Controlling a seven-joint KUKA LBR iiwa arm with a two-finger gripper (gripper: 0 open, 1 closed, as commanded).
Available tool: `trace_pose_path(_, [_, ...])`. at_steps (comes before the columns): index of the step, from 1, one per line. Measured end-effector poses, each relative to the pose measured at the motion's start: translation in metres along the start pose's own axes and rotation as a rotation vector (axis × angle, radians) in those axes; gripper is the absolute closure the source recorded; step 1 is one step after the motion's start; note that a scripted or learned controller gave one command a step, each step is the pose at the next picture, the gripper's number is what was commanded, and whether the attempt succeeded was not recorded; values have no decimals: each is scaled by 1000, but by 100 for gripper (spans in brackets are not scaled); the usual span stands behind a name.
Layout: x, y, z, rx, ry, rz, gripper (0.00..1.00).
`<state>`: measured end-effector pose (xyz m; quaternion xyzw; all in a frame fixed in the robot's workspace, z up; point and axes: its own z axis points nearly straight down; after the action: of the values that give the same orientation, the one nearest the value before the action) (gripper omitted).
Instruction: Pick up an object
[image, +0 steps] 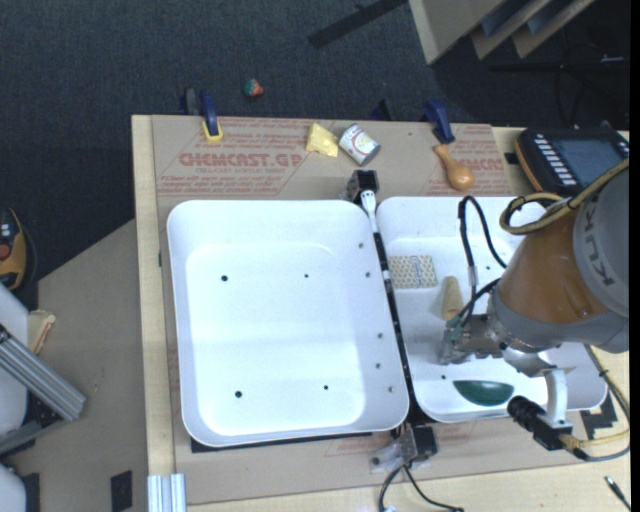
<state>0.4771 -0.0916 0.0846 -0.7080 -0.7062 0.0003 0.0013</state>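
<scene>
In the right bin (430, 222) lie three things: a speckled beige pad (412, 268) near the far left, a small tan block (453, 295) in the middle, and a dark green curved piece (483, 391) by the near wall. My gripper (458, 341) points down into this bin, between the tan block and the green piece, just below the block. Its tip is dark and partly covered by the wrist. The grey arm with its orange band (545, 270) covers the right half of the bin.
The left bin (200, 225) stands beside it, with a black divider (385, 290) between. On the bench behind lie a yellow wedge (322, 140), a silver-white packet (358, 144), a wooden piece (456, 170) and blue clamps (210, 112). A black cable (470, 230) loops over the right bin.
</scene>
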Motion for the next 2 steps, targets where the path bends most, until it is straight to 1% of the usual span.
trace_pose_path(1, [53,87,-108,-21,-1,-12,100])
trace_pose_path(2, [48,81,-100,-2,-2,-3,0])
